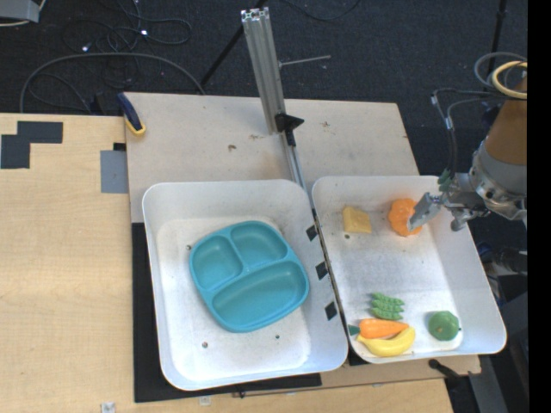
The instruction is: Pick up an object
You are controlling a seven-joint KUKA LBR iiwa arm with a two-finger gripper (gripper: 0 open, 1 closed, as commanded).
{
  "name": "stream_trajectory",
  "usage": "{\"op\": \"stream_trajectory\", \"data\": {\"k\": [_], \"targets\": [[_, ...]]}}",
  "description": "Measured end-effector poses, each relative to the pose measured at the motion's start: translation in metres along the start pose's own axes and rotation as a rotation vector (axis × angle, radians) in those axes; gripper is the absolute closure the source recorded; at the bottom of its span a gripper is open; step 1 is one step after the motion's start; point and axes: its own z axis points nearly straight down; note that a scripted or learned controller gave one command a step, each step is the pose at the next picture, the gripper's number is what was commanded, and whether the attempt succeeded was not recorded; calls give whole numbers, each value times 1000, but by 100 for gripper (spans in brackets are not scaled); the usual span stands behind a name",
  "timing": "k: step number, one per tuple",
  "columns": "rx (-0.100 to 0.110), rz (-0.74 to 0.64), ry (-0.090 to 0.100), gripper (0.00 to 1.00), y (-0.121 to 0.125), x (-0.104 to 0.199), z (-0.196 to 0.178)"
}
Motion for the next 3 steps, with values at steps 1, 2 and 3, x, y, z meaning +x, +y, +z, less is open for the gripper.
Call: {"op": "stream_trajectory", "data": {"k": [1, 2, 3], "targets": [[1, 0, 0, 0, 3, 2, 44], [2, 1, 1, 0, -6, -1, 104], [-1, 2, 0, 100, -5, -2, 91]]}}
